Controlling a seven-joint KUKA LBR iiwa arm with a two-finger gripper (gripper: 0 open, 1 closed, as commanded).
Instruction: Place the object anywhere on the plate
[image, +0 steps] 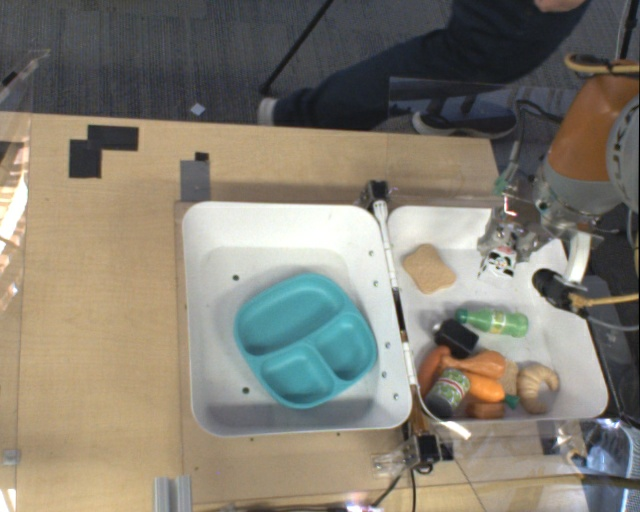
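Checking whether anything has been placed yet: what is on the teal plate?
Nothing sits on the teal plate; all three compartments look bare. It lies in the left bin, whose floor beneath the plate is covered.

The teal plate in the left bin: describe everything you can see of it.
The teal plate is a smooth, plastic-looking divided dish with rounded corners and a raised rim. Low ridges split it into three compartments: one large and two smaller. It lies flat on the floor of the left white bin, turned at a slant to the bin's walls, roughly in the middle. Nothing rests on it, and it touches only the bin.
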